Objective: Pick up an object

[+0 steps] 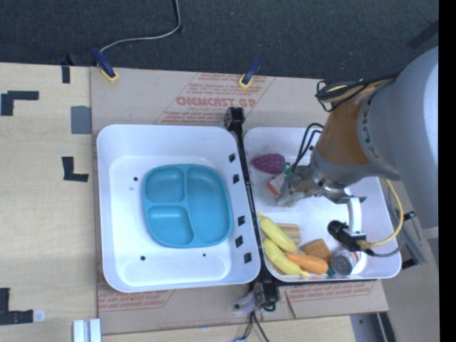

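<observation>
Here, the grey arm (399,120) enters from the right of the frame and hides much of the right bin (388,266), its gripper (288,189) low in the bin's upper left part, too blurred to tell its state. Just left of it lie a purple object (267,163) and a small orange-and-white item (274,186). Two bananas (278,244), a carrot (310,263) and a tan block (288,230) crowd the bin's lower edge; the left bin (114,191) holds a blue divided plate (187,205).

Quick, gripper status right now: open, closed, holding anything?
Gripper: cannot be told; it sits low in the right bin, beside the purple toy.
</observation>
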`<act>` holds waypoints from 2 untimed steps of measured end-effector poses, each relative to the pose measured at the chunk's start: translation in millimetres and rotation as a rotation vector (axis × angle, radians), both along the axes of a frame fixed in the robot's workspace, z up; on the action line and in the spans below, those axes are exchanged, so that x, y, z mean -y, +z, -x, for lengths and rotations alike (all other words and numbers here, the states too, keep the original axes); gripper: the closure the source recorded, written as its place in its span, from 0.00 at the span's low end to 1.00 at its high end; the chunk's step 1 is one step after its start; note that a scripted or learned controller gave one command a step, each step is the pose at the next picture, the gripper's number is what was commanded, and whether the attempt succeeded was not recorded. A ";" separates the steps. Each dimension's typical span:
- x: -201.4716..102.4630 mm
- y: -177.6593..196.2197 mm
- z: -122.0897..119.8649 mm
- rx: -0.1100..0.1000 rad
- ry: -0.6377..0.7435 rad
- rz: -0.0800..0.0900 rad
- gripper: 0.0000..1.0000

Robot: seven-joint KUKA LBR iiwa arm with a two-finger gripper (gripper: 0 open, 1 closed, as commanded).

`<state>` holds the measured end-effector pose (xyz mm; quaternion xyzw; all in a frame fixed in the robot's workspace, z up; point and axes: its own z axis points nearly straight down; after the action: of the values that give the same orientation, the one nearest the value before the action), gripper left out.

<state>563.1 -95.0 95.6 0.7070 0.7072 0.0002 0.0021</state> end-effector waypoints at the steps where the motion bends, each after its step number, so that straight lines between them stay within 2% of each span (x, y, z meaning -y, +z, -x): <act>1: -0.1 -0.2 0.1 0.000 0.000 0.000 0.00; 2: -1.2 6.0 -54.5 -0.004 0.001 -0.002 0.00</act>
<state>617.6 -93.7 101.6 0.7067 0.7075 -0.0005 0.0000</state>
